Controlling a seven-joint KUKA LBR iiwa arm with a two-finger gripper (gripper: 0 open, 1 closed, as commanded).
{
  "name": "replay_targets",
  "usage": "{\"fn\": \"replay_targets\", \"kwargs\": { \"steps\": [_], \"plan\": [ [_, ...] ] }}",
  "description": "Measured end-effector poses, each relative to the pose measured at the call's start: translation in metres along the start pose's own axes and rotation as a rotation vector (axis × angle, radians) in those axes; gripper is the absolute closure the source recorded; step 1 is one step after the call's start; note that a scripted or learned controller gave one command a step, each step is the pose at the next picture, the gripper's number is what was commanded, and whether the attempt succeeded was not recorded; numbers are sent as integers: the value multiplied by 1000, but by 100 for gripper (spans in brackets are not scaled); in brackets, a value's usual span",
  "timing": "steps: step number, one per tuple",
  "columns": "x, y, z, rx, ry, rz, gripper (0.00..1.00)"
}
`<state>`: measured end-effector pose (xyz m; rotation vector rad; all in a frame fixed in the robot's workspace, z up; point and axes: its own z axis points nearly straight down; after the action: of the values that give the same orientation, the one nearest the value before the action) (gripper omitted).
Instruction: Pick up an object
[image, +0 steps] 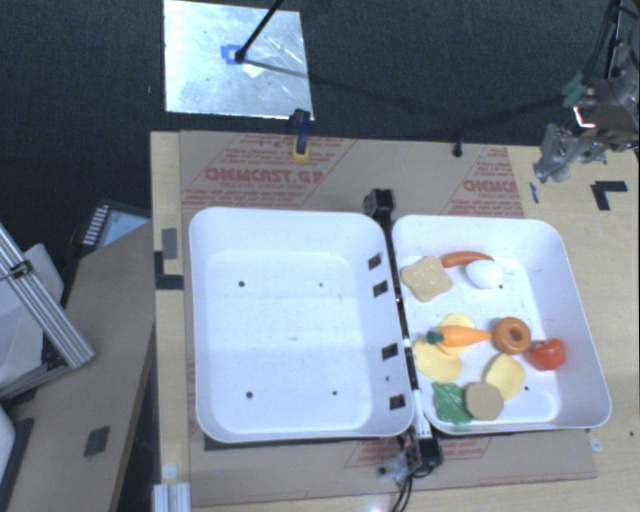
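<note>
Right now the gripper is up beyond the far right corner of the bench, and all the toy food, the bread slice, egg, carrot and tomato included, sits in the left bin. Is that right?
Not quite: the bin is wrong. The camera view shows the bread slice, egg, carrot and tomato all in the right bin, not the left bin. The gripper is indeed up beyond the far right corner.

arm (612, 95) — cropped at right edge
</note>
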<state>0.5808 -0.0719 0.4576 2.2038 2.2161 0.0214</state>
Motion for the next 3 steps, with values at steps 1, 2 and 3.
{"fn": "replay_targets", "kwargs": {
  "steps": [1,2,3],
  "plan": [
    [-3,46,-42,10,-1,0,100],
    [-18,89,-78,12,-1,1,100],
    [-87,69,-76,19,-1,10,100]
  ]
}}
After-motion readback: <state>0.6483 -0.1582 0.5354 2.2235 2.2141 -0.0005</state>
